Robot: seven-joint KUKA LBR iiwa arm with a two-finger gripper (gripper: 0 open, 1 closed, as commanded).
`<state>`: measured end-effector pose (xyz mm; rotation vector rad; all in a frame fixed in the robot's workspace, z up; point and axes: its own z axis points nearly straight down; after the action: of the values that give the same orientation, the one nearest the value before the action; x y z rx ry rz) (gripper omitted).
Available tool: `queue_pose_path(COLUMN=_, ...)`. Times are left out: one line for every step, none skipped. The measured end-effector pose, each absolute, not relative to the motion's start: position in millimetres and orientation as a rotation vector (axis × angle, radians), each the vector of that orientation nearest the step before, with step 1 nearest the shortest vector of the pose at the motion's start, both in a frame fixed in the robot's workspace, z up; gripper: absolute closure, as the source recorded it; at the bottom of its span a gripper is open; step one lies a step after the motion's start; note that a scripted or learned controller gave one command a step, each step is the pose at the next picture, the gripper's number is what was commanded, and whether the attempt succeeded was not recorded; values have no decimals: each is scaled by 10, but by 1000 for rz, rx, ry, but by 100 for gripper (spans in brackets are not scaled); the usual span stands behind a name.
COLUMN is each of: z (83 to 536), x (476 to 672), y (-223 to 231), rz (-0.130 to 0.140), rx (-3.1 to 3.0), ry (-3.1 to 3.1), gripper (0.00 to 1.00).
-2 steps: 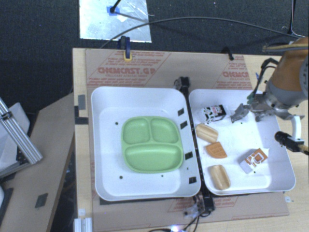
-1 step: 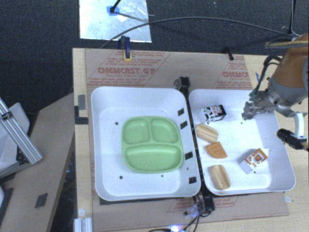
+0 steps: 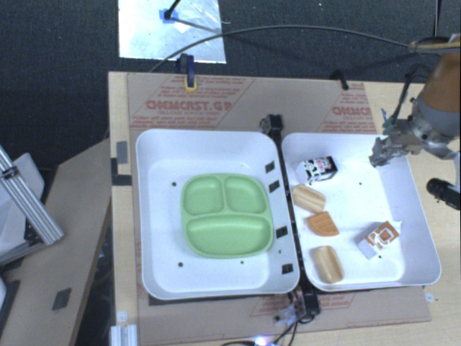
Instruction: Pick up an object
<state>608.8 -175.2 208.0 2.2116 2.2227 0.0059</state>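
In the right bin (image 3: 421, 225) lie five small things, a tan roll (image 3: 328, 263), an orange-and-white block (image 3: 381, 237), an orange wedge (image 3: 323, 225), another tan roll (image 3: 308, 197) and a black-and-white toy (image 3: 318, 168), while the gripper (image 3: 382, 154) hangs over the bin's far right corner, holding nothing.

A dark carpeted floor (image 3: 57, 63) surrounds the pale wooden worktop (image 3: 86, 215). A brown printed cardboard sheet (image 3: 216, 103) covers the worktop. A shiny foil sheet (image 3: 169, 20) lies on the floor beyond, and an aluminium rail (image 3: 29, 204) leans at left.
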Motion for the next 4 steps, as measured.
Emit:
queue_pose_path(z=2245, x=6098, y=-1752, rz=3, rx=2214, ry=2225, gripper=100)
queue_pose_path(z=2322, x=6148, y=-1226, rz=4, rx=2210, ry=2231, gripper=100)
queue_pose_path(z=2407, x=6139, y=-664, rz=5, rx=2210, ry=2232, gripper=100)
queue_pose_path(z=2338, x=6124, y=-217, rz=3, rx=2212, ry=2232, gripper=100)
